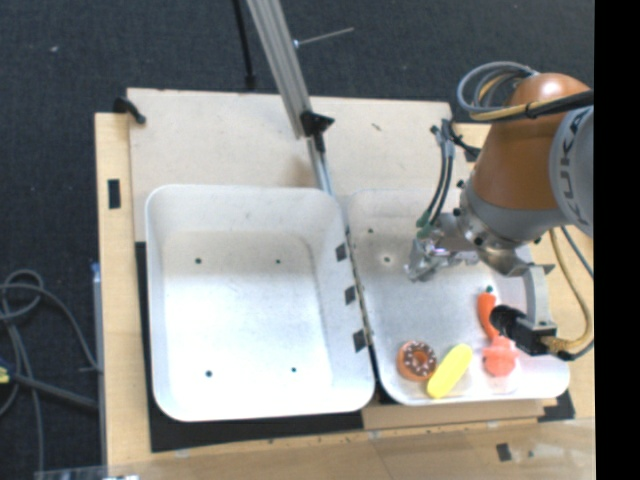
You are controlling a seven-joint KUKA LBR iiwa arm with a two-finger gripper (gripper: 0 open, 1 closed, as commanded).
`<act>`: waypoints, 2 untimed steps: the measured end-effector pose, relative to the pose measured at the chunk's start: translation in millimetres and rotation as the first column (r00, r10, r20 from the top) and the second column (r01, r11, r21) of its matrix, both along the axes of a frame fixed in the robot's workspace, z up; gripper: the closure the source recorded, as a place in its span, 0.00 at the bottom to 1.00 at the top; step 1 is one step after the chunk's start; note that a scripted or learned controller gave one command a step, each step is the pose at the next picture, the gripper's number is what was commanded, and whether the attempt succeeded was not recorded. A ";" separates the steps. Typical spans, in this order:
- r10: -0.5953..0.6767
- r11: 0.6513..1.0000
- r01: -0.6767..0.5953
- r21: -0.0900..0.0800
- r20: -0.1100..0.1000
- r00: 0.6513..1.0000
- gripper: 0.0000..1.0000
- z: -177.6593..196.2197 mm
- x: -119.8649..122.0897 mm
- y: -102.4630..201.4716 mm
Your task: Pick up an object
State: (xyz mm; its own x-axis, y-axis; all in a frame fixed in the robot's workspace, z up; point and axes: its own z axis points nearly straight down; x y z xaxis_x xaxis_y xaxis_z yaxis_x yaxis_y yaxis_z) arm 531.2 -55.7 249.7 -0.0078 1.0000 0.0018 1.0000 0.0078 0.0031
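The metal two-finger tool point(428, 260) of the grey arm with the orange band point(525, 158) is seen low over the right-hand shallow white bin point(385, 218), above its bare upper-middle floor. How far the tool stands open cannot be told, as its tips are small and blurred against the bin floor; nothing can be made out between them.

The objects are gathered along the near edge of this right bin, well apart from the tool. An orange carrot-shaped toy point(486, 310) lies towards the right side, partly beside a black fitting on the arm. Just below it a small salmon-pink plastic piece point(499, 359) is seen. To the left of that piece a yellow elongated plastic object point(449, 371) lies at a slant, and touching or just beside its left end rests a brown ring-shaped doughnut toy with speckles point(415, 360).

The left-hand shallow white bin point(160, 218) adjoins the right bin along a shared middle edge; a few dark dots are marked on its floor. Both bins are carried by a pale wooden table point(200, 138), and a slanted metal rail point(280, 53) rises from the table behind the bins.
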 end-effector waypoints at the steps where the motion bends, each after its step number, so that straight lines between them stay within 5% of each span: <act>1: 0.000 1.000 0.000 0.000 0.000 1.000 1.00 4.7 1.7 49.4; 2: 0.001 1.000 -0.001 0.001 -0.002 1.000 1.00 5.1 -7.7 108.6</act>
